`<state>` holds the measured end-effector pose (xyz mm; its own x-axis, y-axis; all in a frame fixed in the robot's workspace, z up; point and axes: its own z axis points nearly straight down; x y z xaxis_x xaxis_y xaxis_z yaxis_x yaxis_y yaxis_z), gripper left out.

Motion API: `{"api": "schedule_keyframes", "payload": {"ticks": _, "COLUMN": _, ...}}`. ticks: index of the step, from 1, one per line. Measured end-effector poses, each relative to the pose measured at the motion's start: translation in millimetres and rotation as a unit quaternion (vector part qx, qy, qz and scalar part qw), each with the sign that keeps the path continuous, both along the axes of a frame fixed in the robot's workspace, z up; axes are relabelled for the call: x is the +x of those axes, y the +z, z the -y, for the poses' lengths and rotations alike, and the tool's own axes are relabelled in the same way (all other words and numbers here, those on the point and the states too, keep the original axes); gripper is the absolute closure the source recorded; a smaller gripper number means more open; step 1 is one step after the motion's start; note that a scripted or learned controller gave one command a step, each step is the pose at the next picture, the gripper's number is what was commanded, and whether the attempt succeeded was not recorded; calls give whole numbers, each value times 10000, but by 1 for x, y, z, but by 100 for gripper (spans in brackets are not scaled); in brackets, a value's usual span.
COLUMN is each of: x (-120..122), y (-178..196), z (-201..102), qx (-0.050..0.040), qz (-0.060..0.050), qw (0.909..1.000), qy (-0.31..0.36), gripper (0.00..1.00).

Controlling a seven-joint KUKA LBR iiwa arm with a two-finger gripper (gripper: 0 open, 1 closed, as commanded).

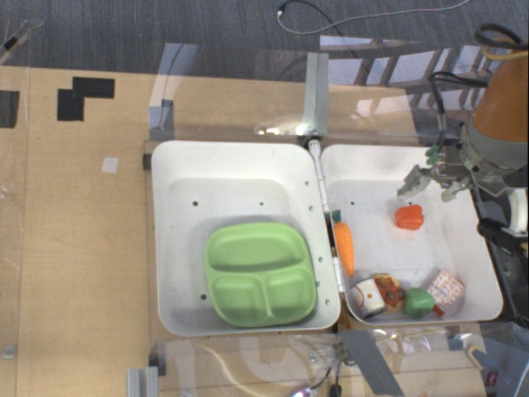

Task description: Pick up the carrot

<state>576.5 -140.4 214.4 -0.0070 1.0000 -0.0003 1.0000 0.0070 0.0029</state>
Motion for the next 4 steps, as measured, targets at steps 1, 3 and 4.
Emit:
{"api": "schedule_keyframes", "payload": {"ticks": 1, "x": 2, "y": -30, "z": -85, "qx": 3, "qz": -3, "qw": 10000, "qy": 41, "gripper": 0}}
{"api": "schedule_keyframes", "payload": {"ticks": 3, "x": -61, "y": -19, "z": -145, "qx": 11, "qz": 17, "qw": 9999, "qy": -126, "gripper": 100}}
{"api": "schedule_keyframes", "payload": {"ticks": 4, "x": -61, "y": -19, "z": -145, "qx": 12, "qz": 14, "qw": 9999, "qy": -128, "gripper": 0}}
